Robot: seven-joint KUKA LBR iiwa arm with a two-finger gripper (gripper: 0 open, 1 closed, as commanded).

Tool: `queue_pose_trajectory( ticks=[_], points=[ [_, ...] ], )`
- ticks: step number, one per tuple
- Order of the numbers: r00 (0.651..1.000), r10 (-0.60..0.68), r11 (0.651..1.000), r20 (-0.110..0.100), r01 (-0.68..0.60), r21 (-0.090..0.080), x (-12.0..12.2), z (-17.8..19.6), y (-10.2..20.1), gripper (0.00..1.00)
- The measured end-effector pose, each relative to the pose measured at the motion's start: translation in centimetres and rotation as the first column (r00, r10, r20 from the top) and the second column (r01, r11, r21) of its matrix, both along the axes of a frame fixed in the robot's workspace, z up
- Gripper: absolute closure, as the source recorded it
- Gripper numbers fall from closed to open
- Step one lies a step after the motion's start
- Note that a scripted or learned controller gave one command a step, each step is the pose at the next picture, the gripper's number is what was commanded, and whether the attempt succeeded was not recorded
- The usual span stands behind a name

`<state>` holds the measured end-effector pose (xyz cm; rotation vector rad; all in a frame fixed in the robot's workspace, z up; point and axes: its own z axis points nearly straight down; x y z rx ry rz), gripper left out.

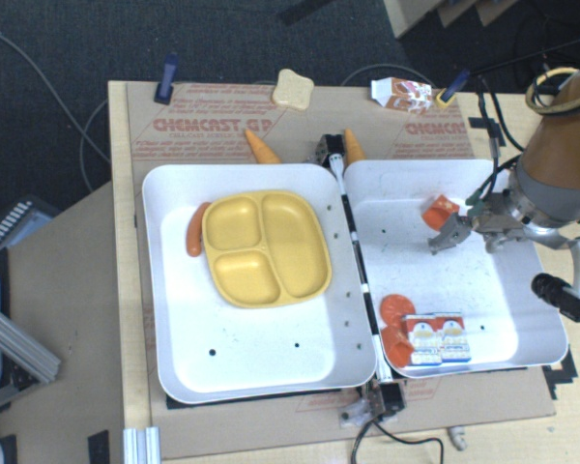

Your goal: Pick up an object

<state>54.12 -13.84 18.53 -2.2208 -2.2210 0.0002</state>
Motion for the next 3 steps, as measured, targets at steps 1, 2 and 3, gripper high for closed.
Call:
queue_pose_trajectory(
  ticks=[1,2,3],
  points=[
    [1.000,0.000,1.000,0.001,0.000,-0.002,6.9,-3.8,-3.8,0.00],
    [1.000,0.001,1.000,0.001,-0.001,0.000,10.6,-10.1,-2.6,0.00],
    [1.000,0.002,1.000,0.009,-0.002,-0.003,10.9,-8.8,-2.6,1.00]
  ],
)
